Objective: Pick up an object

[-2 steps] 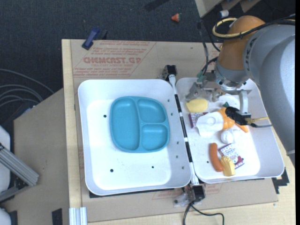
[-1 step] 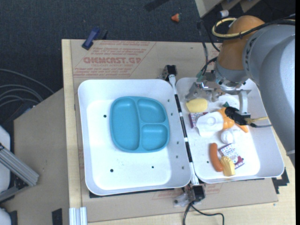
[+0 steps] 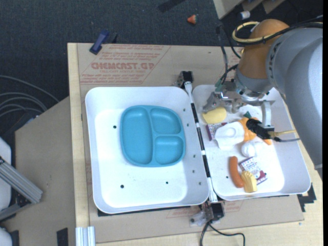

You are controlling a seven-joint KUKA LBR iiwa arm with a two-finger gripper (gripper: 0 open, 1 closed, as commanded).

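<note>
We see the gripper (image 3: pixel 226 100) low over the right bin (image 3: pixel 287 186), at about 11 o'clock of this bin, close to its far wall. If it is wide or narrow we cannot tell, because the wrist covers it from above, and we see nothing held in it.

The task names no special object, so every thing in this bin can serve. The nearest one is the yellow piece (image 3: pixel 214 115), just beside the gripper at about 7 o'clock from it and near the wall between the two bins. The white piece (image 3: pixel 228 133) lies at 6 o'clock from the gripper and seems to touch the yellow one. An orange piece (image 3: pixel 245 123) is at 4 o'clock. The sausage (image 3: pixel 234 171) and the small packet (image 3: pixel 254 167) are well apart, toward 6 o'clock of the bin.

What can go wrong, in our judgement:
- The yellow piece looks rounded and smooth, so it may slip out when the gripper closes, or roll against the wall.
- The things lie crowded. A descent between them could push the white piece away, or catch two things at one time.
- The gripper is near the far wall and the corner, so one side may meet the rim before it reaches the thing.
- If it closes slightly beside the thing, it comes up with nothing.

The left bin (image 3: pixel 102 152) holds only a blue divided tray (image 3: pixel 152 136), far from the gripper at 9 o'clock
</note>
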